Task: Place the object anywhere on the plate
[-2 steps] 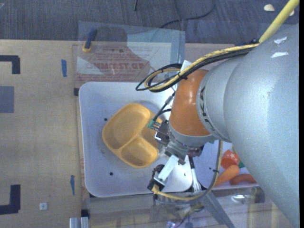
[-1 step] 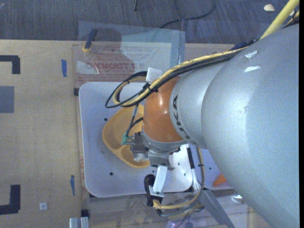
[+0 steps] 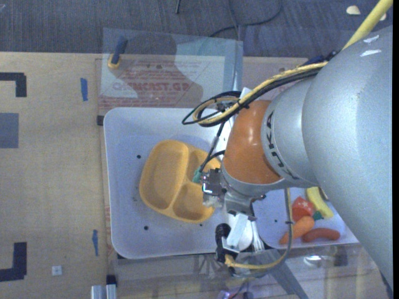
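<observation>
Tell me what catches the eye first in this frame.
The big grey arm with its orange band fills the right side, reaching over the bins. Under it, a yellow divided plate lies in the left bin. Toy food, a carrot among it, sits in the right bin.

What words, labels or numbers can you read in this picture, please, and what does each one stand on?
"KU": black letters on the grey arm, beside its orange band; the rest is cut off from sight.
Reddish print on the clear sheet above the left bin: a line of capitals, too blurred to read.
Yellow plate: no text.
</observation>
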Action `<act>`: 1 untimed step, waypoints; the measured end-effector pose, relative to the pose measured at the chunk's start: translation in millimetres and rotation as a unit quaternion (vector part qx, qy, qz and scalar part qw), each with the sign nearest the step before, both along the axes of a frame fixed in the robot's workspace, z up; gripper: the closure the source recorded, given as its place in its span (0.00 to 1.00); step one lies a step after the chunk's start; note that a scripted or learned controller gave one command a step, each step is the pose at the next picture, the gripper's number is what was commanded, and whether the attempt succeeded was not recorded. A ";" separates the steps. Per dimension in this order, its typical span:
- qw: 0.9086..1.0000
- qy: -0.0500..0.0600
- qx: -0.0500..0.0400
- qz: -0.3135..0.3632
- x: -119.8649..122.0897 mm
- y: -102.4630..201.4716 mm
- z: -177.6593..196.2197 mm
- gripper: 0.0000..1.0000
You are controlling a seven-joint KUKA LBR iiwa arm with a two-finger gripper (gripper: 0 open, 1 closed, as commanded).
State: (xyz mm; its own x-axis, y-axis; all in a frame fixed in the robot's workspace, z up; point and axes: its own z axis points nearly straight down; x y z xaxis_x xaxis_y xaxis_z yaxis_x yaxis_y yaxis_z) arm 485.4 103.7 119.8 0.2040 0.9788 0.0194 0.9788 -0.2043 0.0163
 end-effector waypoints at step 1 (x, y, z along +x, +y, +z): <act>0.999 0.012 -0.008 -0.035 -7.7 75.9 31.7 1.00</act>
